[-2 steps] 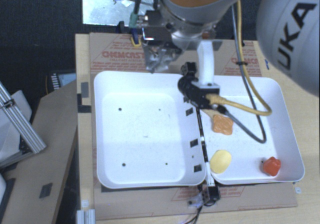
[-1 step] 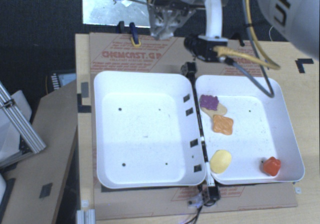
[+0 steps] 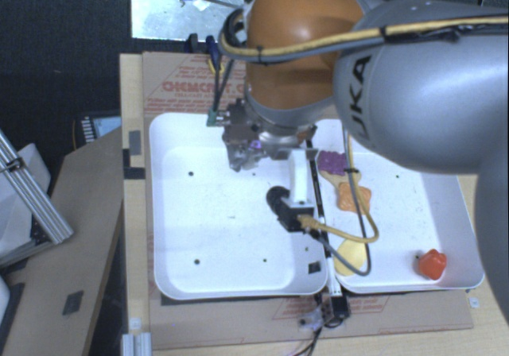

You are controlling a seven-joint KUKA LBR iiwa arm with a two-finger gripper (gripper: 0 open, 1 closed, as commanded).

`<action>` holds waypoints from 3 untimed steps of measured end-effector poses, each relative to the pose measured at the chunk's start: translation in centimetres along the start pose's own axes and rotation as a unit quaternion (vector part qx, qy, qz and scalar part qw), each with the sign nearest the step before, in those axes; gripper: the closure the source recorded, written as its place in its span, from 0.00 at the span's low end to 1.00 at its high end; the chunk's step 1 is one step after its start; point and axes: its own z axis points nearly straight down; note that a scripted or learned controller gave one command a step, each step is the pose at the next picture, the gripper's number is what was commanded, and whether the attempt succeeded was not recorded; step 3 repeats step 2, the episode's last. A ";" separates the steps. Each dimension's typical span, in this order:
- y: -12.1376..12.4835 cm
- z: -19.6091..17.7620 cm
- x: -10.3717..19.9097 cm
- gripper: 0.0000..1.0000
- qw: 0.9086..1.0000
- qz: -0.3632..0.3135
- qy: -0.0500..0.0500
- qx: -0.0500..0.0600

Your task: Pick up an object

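**A:** Report the gripper position.

**B:** The gripper (image 3: pixel 242 154) hangs over the left bin (image 3: pixel 207 227), toward that bin's 1 o'clock corner and near the wall it shares with the right bin (image 3: pixel 398 203). The arm (image 3: pixel 429 84) enters from 3 o'clock. Its orange band (image 3: pixel 302 36) sits directly above the wrist.

**A:** Jaw state?

**B:** I cannot tell. From where I stand, the wrist body blocks that part.

**A:** Location of the objects to pick?

**B:** Four lie in the right bin.
- The purple piece (image 3: pixel 330 162) lies at the bin's 11 o'clock, close to the dividing wall.
- The orange piece (image 3: pixel 352 198) lies at 5 o'clock of the purple piece, just beside it. I cannot confirm contact.
- The yellow piece (image 3: pixel 350 253) lies at the bin's 7 o'clock, partly behind a cable.
- The red piece (image 3: pixel 431 265) lies at the bin's 5 o'clock corner, well apart from the other three.

**A:** How does the gripper stand relative to these objects?

**B:** It is apart from all four. The purple piece is nearest, at 3 o'clock of the gripper, across the dividing wall.

**A:** Support surface?

**B:** Both bins rest on a cardboard sheet (image 3: pixel 183 88) with red print.
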 end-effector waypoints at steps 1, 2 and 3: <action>-5.5 -0.2 -7.6 1.00 1.000 0.003 0.002 -0.007; -5.4 -12.0 -5.9 1.00 1.000 -0.003 0.006 -0.016; -5.4 -12.0 -5.9 1.00 1.000 -0.003 0.006 -0.016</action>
